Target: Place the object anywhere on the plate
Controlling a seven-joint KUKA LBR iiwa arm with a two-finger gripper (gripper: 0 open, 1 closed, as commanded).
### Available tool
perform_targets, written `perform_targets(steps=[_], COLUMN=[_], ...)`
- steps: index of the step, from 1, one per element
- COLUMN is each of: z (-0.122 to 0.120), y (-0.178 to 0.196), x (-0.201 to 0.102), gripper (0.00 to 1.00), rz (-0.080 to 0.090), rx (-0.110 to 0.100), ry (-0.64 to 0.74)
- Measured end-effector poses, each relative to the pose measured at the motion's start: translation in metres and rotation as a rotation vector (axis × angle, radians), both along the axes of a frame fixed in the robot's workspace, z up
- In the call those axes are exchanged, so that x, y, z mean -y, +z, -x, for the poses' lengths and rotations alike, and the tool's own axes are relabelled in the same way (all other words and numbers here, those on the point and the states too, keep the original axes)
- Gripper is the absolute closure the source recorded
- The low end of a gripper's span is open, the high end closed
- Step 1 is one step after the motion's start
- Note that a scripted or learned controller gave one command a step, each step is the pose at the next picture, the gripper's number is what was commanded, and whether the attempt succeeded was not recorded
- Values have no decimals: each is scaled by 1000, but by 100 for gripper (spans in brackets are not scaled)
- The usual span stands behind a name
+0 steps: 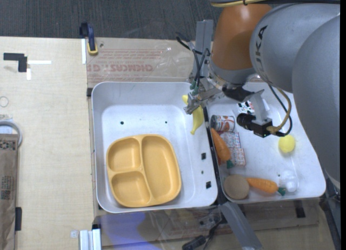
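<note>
Nearest us, at the lower edge of the view, we see the yellow plate (143, 170) with three sections lying in the left bin (102, 135), close to that bin's near rim. Bare white floor lies around the plate on its far side and toward the right wall.

In the right bin (308, 157), near its front rim, sit a round brown ball (236, 186) and an orange carrot (263, 185), with a small white piece (290, 181) just beside the carrot's tip. Further back lie a second carrot (220, 144) along the shared wall, a printed packet (236, 149) touching it, a small can (223, 123) on its side, and a yellow ball (287, 144) well apart to the right.

Above the wall between the bins, the tool (193, 104) hangs with a yellow banana (197, 120) dangling from it, clamped at the top end between the fingers. The banana is over the right edge of the left bin, apart from the plate.

Beyond, the pale wooden tabletop (43, 108) spreads left, and dark carpet (108, 0) lies at the far side.
</note>
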State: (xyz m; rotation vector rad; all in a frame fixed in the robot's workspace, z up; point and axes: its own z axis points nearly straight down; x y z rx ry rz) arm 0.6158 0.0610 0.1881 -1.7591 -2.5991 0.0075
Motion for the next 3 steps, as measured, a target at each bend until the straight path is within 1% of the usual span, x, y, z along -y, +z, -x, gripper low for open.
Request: perform_targets(steps=[1, 2, 3], z=[39, 40, 35], y=[-36, 30, 45], x=[-65, -37, -115], gripper=[100, 100, 100], rz=[0, -1, -1], rx=[-1, 2, 1], ry=[76, 161, 229])
